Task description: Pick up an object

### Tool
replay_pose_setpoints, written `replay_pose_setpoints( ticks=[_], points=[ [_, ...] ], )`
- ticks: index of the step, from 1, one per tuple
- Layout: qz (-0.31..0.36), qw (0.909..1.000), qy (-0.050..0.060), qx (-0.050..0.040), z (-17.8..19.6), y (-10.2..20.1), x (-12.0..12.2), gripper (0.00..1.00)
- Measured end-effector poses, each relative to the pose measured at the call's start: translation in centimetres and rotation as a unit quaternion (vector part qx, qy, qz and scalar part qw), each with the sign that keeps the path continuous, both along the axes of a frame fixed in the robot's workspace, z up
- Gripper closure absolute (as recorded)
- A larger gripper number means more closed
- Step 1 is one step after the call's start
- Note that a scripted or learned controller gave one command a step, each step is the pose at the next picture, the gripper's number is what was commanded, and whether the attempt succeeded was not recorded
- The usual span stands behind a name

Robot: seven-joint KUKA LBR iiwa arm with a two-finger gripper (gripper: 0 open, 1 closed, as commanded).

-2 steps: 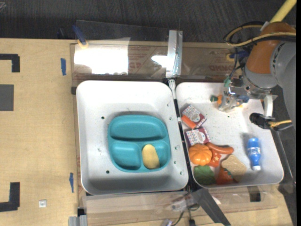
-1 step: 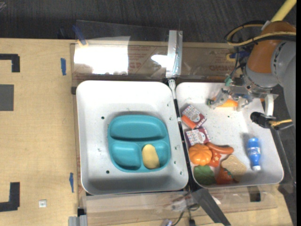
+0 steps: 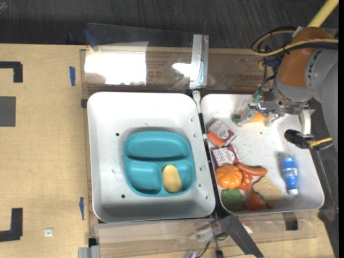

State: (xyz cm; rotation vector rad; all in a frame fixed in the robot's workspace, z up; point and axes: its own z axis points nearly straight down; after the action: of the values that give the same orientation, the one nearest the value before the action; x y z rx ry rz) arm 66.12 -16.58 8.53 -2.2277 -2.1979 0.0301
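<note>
Now the jaws (image 3: 251, 113) hover over the right bin (image 3: 314, 198), grip unreadable, and must descend onto the orange carrot (image 3: 217, 139).

Toys heaped in right bin's (image 3: 307, 196) near corner, orange pumpkin (image 3: 228, 177), green vegetable (image 3: 233, 198), bread (image 3: 268, 189), blue bottle (image 3: 289, 174) lying apart, two packets (image 3: 220, 129)

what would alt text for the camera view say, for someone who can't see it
A grey robot arm reaches from the right, its gripper low over the back of the right bin, which holds a blue bottle, an orange pumpkin, snack packets and other toy food. The left bin holds a teal tray with a yellow potato in it.
</note>
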Motion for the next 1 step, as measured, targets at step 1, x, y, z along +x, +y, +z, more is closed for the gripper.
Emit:
replay_pose_setpoints(
  ticks=[1],
  points=[
    [-0.061,0.9981,0.004,0.0045,-0.05,0.09,-0.01,0.00]
  ],
)
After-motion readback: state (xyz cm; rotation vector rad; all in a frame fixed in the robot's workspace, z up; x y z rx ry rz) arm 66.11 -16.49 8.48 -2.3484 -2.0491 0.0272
